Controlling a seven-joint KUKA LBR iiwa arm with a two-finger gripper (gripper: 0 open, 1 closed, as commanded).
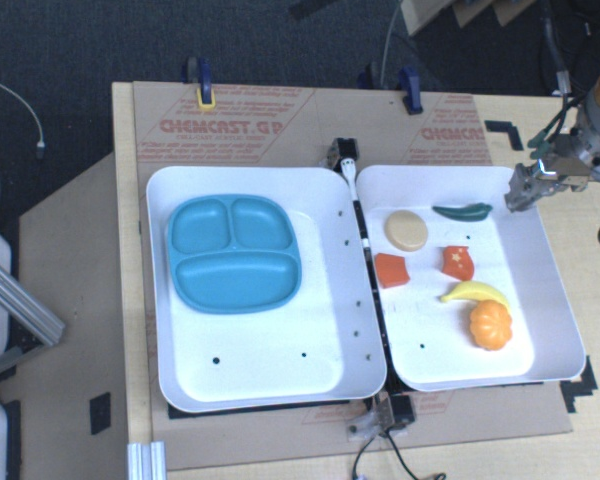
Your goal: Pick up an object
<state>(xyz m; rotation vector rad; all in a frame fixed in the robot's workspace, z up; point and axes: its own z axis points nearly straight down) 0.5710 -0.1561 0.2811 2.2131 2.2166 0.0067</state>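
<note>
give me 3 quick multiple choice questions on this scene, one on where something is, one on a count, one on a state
1. Where is the blue divided plate?
A. in the left bin
B. in the right bin
C. on the bare bench

2. How many items lie in the right bin?
A. three
B. six
C. eight

3. What is the gripper doing?
A. lifting the banana
B. hanging at the right bin's upper right corner with nothing seen in it
C. pressing on the plate

Answers:
1 A, the plate sits in the left bin.
2 B, beige disc, green pepper, two red pieces, banana and orange fruit.
3 B, it is apart from every item.
</note>
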